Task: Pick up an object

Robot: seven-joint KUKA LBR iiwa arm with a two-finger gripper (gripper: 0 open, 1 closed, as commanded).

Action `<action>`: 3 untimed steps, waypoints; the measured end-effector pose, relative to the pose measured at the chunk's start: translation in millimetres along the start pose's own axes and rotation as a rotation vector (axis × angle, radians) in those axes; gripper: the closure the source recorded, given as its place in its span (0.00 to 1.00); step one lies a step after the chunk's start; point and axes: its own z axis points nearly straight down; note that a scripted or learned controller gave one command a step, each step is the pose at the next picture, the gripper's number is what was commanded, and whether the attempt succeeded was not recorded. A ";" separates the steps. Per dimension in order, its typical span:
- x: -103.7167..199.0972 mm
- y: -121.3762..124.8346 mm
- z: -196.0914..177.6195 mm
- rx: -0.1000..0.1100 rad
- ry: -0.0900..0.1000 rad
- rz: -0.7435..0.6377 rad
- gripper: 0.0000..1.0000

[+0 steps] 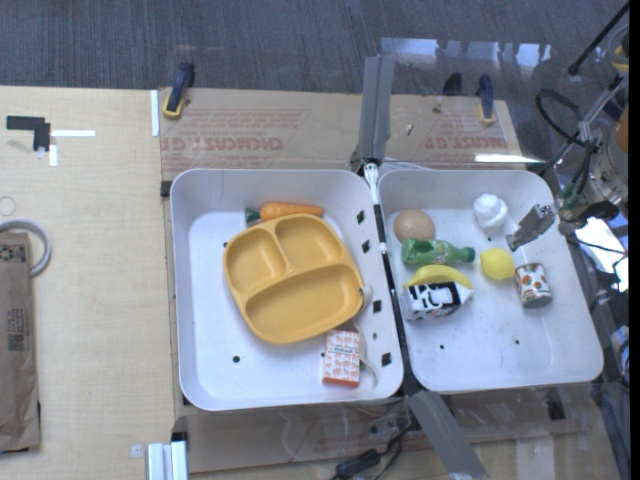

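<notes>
The grey two-finger gripper [531, 225] hung over the right-hand shallow white bin [560, 368], near its far right side, and its fingers were too small and blurred in the camera view to say whether they stood apart or together; nothing could be seen between them. The likeliest thing to be picked was the small round yellow lemon-like fruit [496, 263], which lay just below and to the left of the gripper, close by it. Being round, it offered no long axis to line up with. The small cylindrical can with a red-and-white label [534, 285] stood just beside the fruit, directly under the gripper, upright or nearly so. A white crumpled-looking object [489, 209] sat to the gripper's left, a little farther back. The coming move seemed a short drop down and leftward.
</notes>
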 end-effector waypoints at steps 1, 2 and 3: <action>1.6 -22.4 56.5 0.001 0.001 0.073 0.00; -41.1 -43.8 -33.7 -0.002 -0.002 -0.258 0.00; -45.7 -21.0 24.8 0.000 0.001 -0.037 0.00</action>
